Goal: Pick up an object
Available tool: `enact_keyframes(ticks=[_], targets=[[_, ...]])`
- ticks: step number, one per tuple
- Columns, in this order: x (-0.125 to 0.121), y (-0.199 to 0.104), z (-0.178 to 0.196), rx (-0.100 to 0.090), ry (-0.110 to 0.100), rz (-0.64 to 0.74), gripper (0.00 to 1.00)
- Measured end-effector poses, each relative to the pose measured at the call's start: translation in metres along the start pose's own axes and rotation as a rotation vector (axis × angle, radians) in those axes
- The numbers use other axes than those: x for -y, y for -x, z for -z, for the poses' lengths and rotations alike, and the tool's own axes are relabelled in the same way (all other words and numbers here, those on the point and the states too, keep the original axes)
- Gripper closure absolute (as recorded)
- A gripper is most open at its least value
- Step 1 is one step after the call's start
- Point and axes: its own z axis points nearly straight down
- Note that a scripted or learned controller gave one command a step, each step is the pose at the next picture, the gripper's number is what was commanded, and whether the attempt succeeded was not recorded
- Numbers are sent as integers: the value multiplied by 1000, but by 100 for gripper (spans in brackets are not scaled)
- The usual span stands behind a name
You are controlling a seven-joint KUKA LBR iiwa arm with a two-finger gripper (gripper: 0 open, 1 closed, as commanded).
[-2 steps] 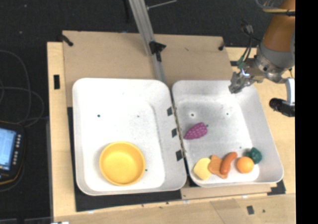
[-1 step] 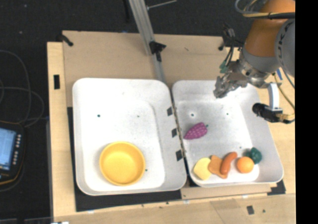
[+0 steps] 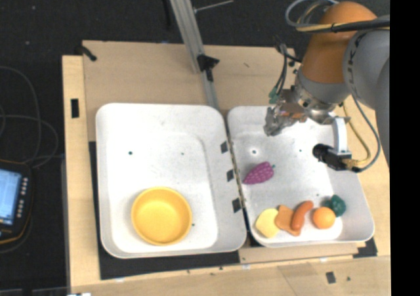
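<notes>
Overhead slanted view of a wooden bench carrying two shallow white bins side by side. The left bin contains a yellow bowl near its front edge. The right bin contains a purple grape-like cluster lying alone near its middle-left, and, along its front edge, a row of small items: a pale yellow piece, an orange carrot-shaped piece, a red-orange sausage shape resting against it, a round orange fruit, and a dark green item just beside the fruit. The arm, grey with an orange band, enters from the right; its gripper sits above the back-left part of the right bin, well apart from the purple cluster and from the front row. Nothing is visible between its fingers; whether they are spread or closed cannot be told from this angle. A slanted metal pole rises behind the bins, and a black pendant with a lit screen lies off the bench at left.
</notes>
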Motion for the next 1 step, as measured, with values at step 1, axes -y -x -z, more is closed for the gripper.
enact_keyframes(ticks=[1], targets=[[11, -58, 5, -1, 1, 2, 100]])
